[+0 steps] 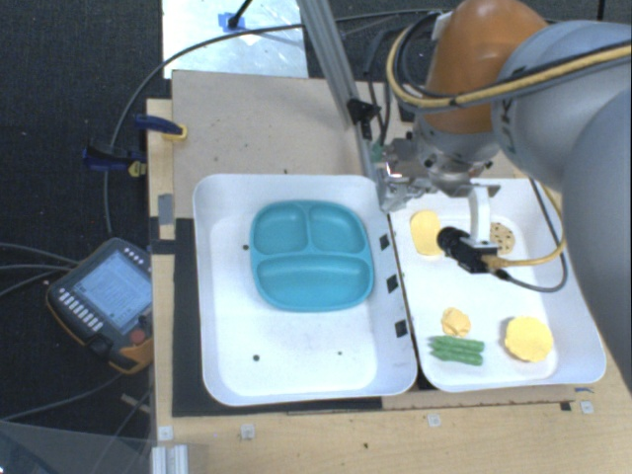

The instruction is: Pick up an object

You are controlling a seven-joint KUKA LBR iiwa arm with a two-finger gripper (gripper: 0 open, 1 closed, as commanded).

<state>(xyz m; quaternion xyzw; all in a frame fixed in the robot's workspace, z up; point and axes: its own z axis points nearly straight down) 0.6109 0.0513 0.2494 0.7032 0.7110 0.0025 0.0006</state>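
The right bin (583, 363) holds several food pieces. A pale yellow oval piece (426, 233) lies at its far left, and a speckled cookie (503, 235) lies to its right. Near the front are a small yellow lump (455, 321), green beans (457, 350) and a yellow round piece (528, 338). My gripper (434, 208) hangs over the far end of this bin, just above the oval piece. It is open, with one finger on each side of the piece and nothing held between them. A black cable fitting (464, 248) covers the bin floor beside the cookie.
A teal divided plate (311, 255) sits in the left bin (227, 363). The arm's bulk covers the upper right. A slanted metal pole (331, 47) rises behind the bins. A teach pendant (104, 299) and cables lie off the bench at left.
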